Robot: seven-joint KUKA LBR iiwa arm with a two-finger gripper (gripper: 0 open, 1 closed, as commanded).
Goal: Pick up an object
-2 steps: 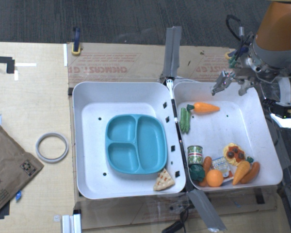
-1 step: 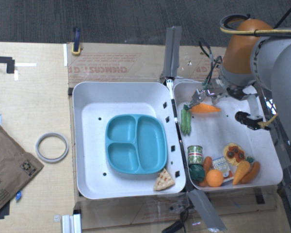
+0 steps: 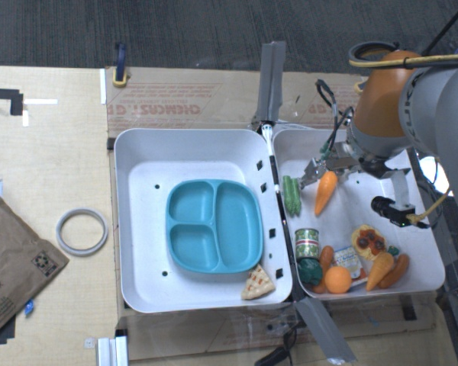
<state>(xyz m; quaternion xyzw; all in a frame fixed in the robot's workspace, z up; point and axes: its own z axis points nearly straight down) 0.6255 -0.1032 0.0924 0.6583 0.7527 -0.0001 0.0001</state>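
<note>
My gripper (image 3: 330, 169) is over the back of the right bin (image 3: 435, 277), shut on the top end of an orange carrot (image 3: 325, 192). The carrot hangs tip-down and slightly tilted between the grey fingers (image 3: 314, 173), above the bin's white floor. Just left of it a green cucumber (image 3: 291, 195) lies along the bin's left wall.
At the right bin's front sit a small can (image 3: 307, 242), a dark green item (image 3: 311, 270), an orange (image 3: 337, 279), a second carrot (image 3: 379, 269), a sausage (image 3: 401, 267) and a pastry (image 3: 369, 241). The left bin (image 3: 130, 204) holds a teal divided plate (image 3: 215, 226) and a pizza slice (image 3: 258, 284). A tape roll (image 3: 82, 230) lies on the bench.
</note>
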